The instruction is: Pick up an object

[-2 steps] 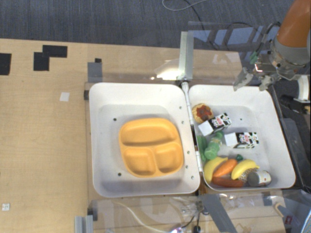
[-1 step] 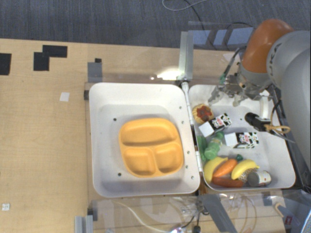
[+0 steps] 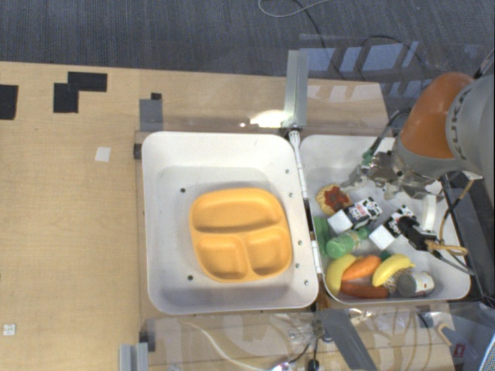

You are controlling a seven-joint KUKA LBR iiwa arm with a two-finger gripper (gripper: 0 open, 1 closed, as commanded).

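From above, the bench carries two shallow white bins side by side. The left bin (image 3: pixel 162 207) holds a yellow-orange divided tray (image 3: pixel 240 234) lying flat near its middle. The right bin (image 3: pixel 325 151) holds a heap of small things crowded toward its near edge: a yellow banana (image 3: pixel 393 267), an orange carrot (image 3: pixel 360 267), a dark red piece (image 3: pixel 363 290) under the carrot, a yellow rounded fruit (image 3: pixel 337 271), a green piece (image 3: pixel 341 245), a red-and-tan item (image 3: pixel 334 198) and a grey-and-white can (image 3: pixel 415 284) at the near right corner. The arm (image 3: pixel 445 118), grey with its orange band, comes in from the right and ends over the middle of this bin. Its gripper (image 3: pixel 377 221) hangs low, with its white-and-black fingers (image 3: pixel 357 212) spread apart above the heap, and nothing sits between them. The banana and carrot lie just beside the gripper on its near side, the green piece to its left, and the red-and-tan item to its far left. Whether the fingertips touch any piece cannot be told.
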